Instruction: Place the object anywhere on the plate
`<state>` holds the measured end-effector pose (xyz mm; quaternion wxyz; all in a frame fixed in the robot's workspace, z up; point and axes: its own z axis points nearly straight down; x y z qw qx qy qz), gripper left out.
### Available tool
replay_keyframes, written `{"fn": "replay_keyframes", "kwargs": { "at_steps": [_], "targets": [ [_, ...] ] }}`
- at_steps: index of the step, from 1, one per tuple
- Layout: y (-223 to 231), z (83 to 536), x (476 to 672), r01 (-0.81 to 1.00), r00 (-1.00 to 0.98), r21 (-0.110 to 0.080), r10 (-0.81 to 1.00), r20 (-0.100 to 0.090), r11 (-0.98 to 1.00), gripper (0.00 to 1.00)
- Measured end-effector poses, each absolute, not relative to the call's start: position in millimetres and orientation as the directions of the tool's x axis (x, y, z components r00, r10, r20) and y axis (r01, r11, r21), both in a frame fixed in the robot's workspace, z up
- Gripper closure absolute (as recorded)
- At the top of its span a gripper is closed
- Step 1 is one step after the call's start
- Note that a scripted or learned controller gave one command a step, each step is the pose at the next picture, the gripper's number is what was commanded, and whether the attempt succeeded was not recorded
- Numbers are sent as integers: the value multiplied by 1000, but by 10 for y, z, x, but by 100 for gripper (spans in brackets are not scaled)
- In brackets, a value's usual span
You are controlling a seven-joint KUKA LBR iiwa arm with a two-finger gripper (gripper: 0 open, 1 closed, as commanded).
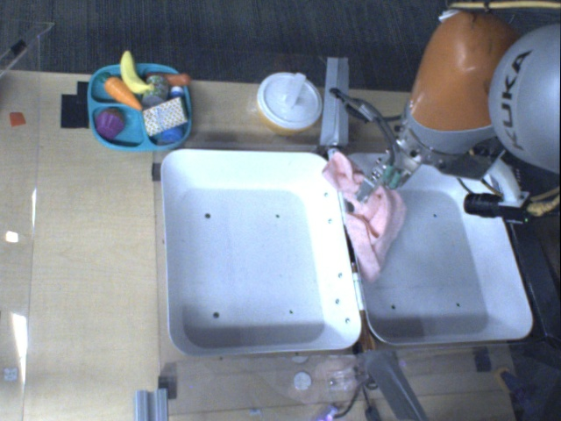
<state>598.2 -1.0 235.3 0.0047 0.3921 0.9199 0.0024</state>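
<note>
Pink cloth [372, 222] is the only loose item in the bins, so it is presumably the object to be placed. It lies crumpled in the right bin [456, 314], against that bin's left wall, with its upper left corner lapping over the divider toward the left bin [254, 253]. It trails down from a bunched top to a narrower tail.

Gripper [386, 175] sits right at the cloth's bunched top, just inside the right bin's upper left corner. Contact looks likely, but the pincer's state is not readable; the arm's wrist hides too much. Whether it has any fabric cannot be told either.

The bunching under the tool suggests fabric pulled up toward a pick point, though that is a judgement only. The arm's orange band [460, 60] and grey body loom above the right bin's top edge, reaching in at a slant.

No obvious plate in either bin. Nearest plate-like thing: blue divided tray [140, 105] up and left of the left bin, on the bench, already loaded with toy food, including a banana [131, 73] and a carrot [121, 91]. A white lidded cup [289, 102] stands just above the left bin's top right corner.

Obstacles, if the tray is the target: the cup sits near the direct line from cloth to tray, and the metal bracket [336, 103] between the bins' top edges is close to the gripper. Limp cloth may drag over the divider or snag there.
</note>
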Motion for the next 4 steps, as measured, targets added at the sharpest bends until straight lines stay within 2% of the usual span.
{"fn": "replay_keyframes", "kwargs": {
  "at_steps": [1, 2, 3, 4],
  "targets": [
    [381, 2255, 5780, 392, -920, 5, 392, -7, 920, 100],
    [851, 2189, 5453, 1, -1000, 3, 1, -8, 1000, 100],
    [1262, 2254, 5158, -6, -1000, 3, -6, -7, 1000, 100],
    [1260, 2254, 5159, -5, -1000, 3, -5, -8, 1000, 0]
  ]
}}
